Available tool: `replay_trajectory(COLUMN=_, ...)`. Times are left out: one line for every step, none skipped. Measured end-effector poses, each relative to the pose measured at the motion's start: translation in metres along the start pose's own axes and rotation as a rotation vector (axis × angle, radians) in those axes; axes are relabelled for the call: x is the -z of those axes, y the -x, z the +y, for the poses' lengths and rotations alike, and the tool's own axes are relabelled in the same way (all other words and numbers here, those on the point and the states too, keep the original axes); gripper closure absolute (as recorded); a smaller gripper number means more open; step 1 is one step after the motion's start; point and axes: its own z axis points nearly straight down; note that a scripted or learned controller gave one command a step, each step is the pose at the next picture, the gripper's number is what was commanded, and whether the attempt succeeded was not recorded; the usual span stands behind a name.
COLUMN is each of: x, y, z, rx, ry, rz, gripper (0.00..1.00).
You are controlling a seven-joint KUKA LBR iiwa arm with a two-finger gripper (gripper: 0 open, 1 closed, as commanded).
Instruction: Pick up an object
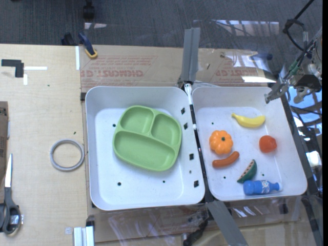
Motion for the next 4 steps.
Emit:
replay_trajectory(x=-0.184, y=-0.015, z=0.045, rx=0.003, ry=0.001, rz=0.000, gripper=0.00)
replay_trajectory(x=-0.174, y=-0.015, z=0.046, rx=0.005, ry=0.003, rz=-0.001, gripper=1.00)
replay_trajectory(x=-0.174, y=-0.015, z=0.046, rx=0.005, ry=0.002, rz=-0.001, gripper=0.00)
replay_trajectory(x=-0.190, y=-0.053, z=0.003, rx=0.000, ry=0.001, rz=0.000, gripper=0.00)
